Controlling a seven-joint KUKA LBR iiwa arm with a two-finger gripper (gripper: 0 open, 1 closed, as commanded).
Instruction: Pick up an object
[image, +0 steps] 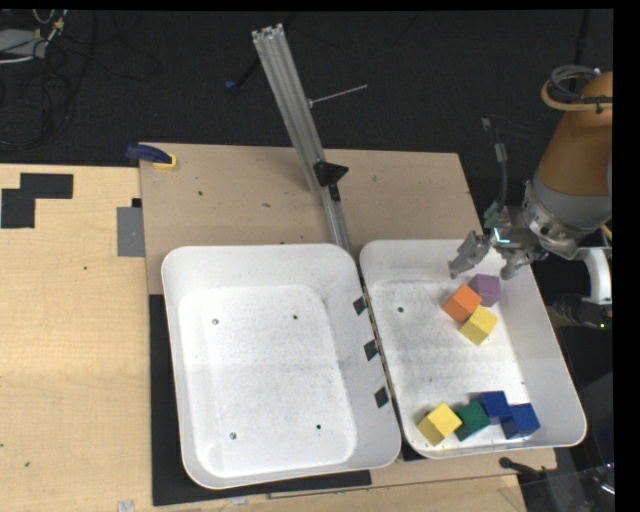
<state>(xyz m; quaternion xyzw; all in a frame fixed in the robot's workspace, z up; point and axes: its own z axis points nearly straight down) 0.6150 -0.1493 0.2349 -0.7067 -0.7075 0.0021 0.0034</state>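
— Where is your gripper?

— My gripper (492, 262) hangs over the right bin (560, 400). Its fingers are apart, and nothing sits between them.

— What is close?

— A purple block (487, 288) is just under it. An orange block (461, 302) and a yellow block (479, 325) lie a little past that.

Even overhead light leaves the 2 white bins (262, 370) bright but not blown out, with soft shadows. The background is dark, and the picture slightly grainy and soft
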